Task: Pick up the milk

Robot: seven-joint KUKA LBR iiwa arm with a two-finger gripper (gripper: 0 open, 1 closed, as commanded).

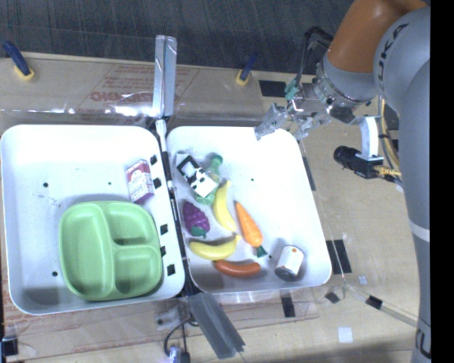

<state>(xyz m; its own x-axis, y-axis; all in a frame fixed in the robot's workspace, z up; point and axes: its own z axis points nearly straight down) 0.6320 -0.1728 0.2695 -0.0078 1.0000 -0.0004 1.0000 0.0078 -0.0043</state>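
Nearest the lens, at the right bin's (306, 203) front edge: a red sausage (238, 268) lying flat, a small can (290, 262) on its side to the right of it. Just behind the sausage, a yellow banana (213, 247); a second banana (224, 206) runs lengthwise up the bin, with an orange carrot (248, 224) beside it on the right and a purple grape bunch (196, 218) on the left. Milk (199, 178), a black-and-white cow-patterned carton, sits toward the bin's back left, near the divider, touching the upper banana's tip; something green (214, 160) pokes out behind it, too small to identify.

Left bin (30, 172): green compartment tray (110, 249) fills the front; a small red box (139, 180) stands just behind it, near the divider.

Gripper (284, 123) hangs over the right bin's back right corner, well apart from the milk. Fingers appear slightly spread with nothing between them, though glare makes that hard to confirm.
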